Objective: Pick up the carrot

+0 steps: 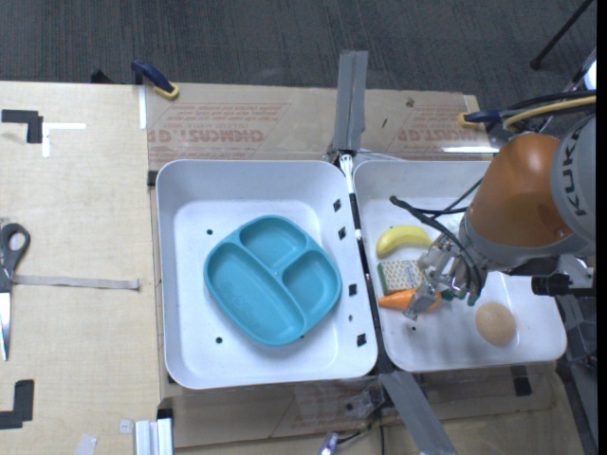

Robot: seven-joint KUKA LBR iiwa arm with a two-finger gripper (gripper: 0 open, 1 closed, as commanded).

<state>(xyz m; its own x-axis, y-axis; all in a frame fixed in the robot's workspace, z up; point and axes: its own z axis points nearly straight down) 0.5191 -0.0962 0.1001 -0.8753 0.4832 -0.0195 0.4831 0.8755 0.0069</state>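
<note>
On the far left of your desk [85, 216] you see a pair of scissors [9, 254] lying at the edge, with a strip of tape [81, 282] just beside it. Moving right, the left bin [180, 254] holds a blue divided plate [273, 280], three compartments, lying flat and tilted a little in the bin's middle. Behind the bins a sheet of cardboard [237, 126] lies flat, with a blue and yellow clamp [155, 79] at its left corner and a grey bar [351, 98] running down to the seam where the two bins meet. In the right bin [455, 349] you find a yellow banana [405, 240] near the left wall, and just below it a small green and white packet [398, 275]. The carrot [398, 300], orange, lies just under that packet, near the bin's left wall, its right end beneath the jaws. Your gripper [427, 297] hangs right over that end of the carrot; you cannot tell from this slant whether the jaws are apart or closed, nor whether they touch the carrot. Above them the arm's orange band [517, 192] bulks over the bin's right half, with black cables looping off it. To the right of the jaws a tan egg [494, 324] rests on the bin floor, apart from the carrot.
</note>
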